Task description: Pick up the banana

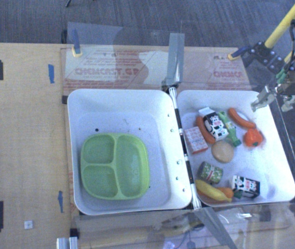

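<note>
The yellow banana (212, 192) lies in the right bin (285, 154), against its front left corner. An orange piece touches its right end, and a green can (210, 172) sits just behind it. My gripper (273, 97) hovers over the bin's far right rim, well away from the banana and above the other items. Nothing shows in its grasp.
The right bin also holds two cow-print cartons (215, 124) (245, 185), a sausage (241, 118), an orange vegetable (253, 137), a round bun (223, 151) and a pink packet (195, 139). A green divided plate (115, 166) lies in the left bin (85, 108). A yellow rod (285, 22) slants at the top right.
</note>
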{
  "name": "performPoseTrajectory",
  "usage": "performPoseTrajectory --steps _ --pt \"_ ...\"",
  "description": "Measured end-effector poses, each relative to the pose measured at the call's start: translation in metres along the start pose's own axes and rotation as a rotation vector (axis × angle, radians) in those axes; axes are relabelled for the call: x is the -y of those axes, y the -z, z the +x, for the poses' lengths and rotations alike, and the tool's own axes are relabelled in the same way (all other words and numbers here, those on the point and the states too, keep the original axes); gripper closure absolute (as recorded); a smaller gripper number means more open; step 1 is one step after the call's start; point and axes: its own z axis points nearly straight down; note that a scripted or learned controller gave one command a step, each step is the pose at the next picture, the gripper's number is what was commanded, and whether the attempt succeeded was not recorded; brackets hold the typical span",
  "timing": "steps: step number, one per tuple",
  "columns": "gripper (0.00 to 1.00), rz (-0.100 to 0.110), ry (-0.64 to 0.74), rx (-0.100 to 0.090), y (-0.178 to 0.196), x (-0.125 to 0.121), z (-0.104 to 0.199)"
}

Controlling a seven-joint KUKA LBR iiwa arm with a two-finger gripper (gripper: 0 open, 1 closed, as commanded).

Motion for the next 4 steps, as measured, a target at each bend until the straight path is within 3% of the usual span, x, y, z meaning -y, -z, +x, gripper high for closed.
performPoseTrajectory --steps 1,2,3,4 --pt "0.0 -0.006 0.268 0.001 -0.195 0.063 0.047" --pt "0.0 -0.003 0.449 0.001 -0.096 0.022 0.102" --pt "0.0 0.0 0.48 -0.001 -0.097 0.103 0.195" --pt "0.0 -0.002 0.382 0.001 -0.097 0.069 0.267"
